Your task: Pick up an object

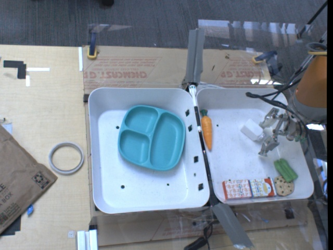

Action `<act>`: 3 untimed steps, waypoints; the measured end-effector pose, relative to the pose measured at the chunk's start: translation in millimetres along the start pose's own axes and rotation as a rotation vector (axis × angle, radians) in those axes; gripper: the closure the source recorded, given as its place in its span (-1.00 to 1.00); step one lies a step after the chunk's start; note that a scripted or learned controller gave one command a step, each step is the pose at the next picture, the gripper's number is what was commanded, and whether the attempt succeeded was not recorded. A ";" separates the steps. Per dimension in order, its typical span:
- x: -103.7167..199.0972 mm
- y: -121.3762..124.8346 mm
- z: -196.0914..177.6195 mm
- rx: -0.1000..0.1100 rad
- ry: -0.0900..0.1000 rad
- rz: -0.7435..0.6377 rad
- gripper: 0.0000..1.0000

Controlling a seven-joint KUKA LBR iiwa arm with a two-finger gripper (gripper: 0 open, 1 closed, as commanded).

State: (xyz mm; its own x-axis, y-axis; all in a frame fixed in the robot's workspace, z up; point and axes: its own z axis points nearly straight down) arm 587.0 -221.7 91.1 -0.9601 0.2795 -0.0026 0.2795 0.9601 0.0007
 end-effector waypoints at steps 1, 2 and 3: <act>25.3 -7.0 -10.7 -0.001 0.003 -0.241 -1.00; 47.8 84.0 0.7 -0.001 0.003 -0.043 -1.00; 7.5 98.1 -43.6 0.001 0.000 0.221 -1.00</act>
State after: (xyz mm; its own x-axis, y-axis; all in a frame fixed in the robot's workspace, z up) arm 607.2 -125.5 134.8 -0.8755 0.4833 -0.0023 0.4833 0.8755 0.0002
